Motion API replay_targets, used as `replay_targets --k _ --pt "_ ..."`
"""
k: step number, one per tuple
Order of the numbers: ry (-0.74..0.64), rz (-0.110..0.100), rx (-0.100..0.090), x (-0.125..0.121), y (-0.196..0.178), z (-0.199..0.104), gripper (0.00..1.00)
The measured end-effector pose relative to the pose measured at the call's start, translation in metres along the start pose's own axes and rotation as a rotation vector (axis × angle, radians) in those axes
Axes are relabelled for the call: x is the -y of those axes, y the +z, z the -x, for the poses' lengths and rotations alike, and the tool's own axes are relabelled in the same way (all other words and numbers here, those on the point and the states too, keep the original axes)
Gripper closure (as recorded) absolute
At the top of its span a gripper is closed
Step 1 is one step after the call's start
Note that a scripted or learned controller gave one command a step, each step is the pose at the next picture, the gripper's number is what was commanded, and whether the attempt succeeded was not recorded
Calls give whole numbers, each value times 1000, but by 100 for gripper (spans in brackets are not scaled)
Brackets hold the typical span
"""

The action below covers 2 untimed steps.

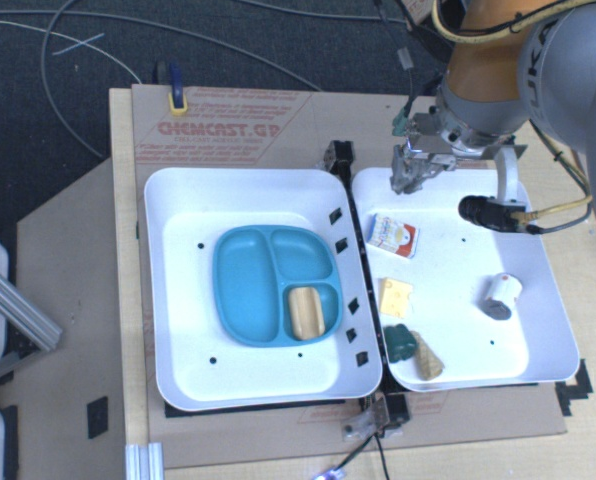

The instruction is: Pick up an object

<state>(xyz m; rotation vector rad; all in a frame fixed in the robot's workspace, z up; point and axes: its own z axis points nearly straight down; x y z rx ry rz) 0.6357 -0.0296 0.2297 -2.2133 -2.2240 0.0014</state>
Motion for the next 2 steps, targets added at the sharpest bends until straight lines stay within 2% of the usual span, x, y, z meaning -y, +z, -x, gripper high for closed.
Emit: replay_targets --k 1,2 --pt "0 0 0 -3 10 -51 100" --pt "0 0 0 7 13 -102 100"
